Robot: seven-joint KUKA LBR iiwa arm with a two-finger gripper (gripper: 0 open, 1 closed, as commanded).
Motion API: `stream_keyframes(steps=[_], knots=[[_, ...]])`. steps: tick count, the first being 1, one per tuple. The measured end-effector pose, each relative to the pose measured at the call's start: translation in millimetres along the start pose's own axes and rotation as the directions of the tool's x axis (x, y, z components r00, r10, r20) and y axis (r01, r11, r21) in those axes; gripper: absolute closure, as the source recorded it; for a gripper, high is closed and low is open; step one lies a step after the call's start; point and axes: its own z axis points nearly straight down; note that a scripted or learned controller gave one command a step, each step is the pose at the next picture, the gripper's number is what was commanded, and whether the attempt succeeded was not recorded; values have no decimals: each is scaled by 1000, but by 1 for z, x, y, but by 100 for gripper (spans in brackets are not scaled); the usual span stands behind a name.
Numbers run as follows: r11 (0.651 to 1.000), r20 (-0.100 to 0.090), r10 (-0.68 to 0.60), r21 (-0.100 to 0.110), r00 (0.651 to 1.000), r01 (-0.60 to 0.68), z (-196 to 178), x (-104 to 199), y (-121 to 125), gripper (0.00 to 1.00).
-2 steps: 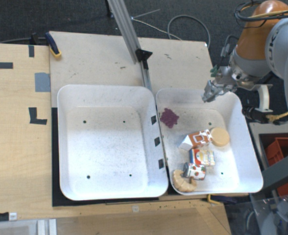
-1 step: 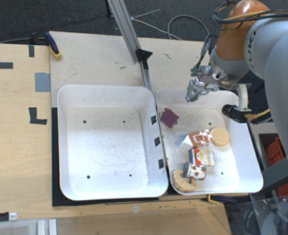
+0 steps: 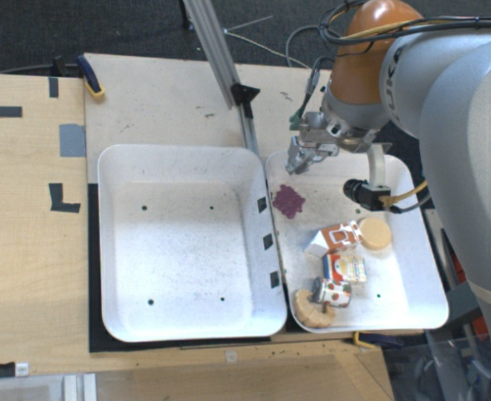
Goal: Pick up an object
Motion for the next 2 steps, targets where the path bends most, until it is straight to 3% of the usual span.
stream_keyframes(steps=[2], knots=[[1000, -2, -5, -3, 1000, 5, 2, 117, 28, 100]])
